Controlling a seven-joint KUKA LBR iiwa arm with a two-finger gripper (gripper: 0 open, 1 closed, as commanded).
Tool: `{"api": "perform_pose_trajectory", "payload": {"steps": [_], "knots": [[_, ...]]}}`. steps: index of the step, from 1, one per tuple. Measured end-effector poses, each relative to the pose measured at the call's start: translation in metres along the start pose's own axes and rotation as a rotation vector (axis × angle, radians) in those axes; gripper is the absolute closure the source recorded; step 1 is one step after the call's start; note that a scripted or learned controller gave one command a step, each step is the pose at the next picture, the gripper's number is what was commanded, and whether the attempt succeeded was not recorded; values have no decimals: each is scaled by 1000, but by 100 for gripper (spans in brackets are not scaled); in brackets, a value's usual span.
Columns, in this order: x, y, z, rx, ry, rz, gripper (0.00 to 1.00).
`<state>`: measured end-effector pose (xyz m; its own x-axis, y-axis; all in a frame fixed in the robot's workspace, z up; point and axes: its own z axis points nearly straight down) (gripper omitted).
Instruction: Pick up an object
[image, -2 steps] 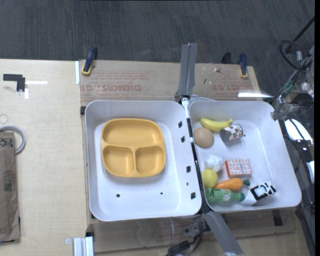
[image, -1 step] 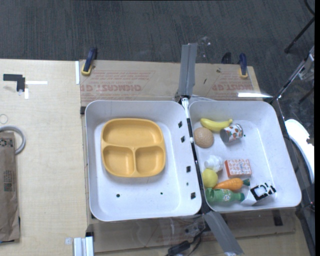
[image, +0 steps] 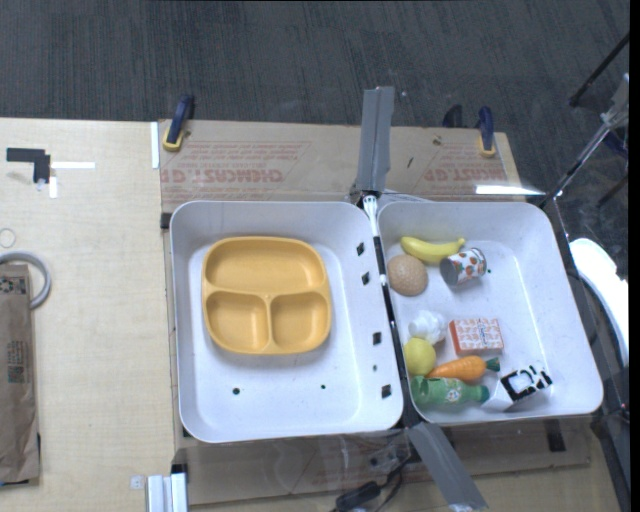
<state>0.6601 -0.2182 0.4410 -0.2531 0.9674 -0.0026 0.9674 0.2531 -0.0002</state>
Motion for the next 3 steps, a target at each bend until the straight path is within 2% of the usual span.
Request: {"api": "perform_pose_trajectory", "payload": {"steps": [3], "knots": [[3,5,-25,0,-7,-11,100]]}}
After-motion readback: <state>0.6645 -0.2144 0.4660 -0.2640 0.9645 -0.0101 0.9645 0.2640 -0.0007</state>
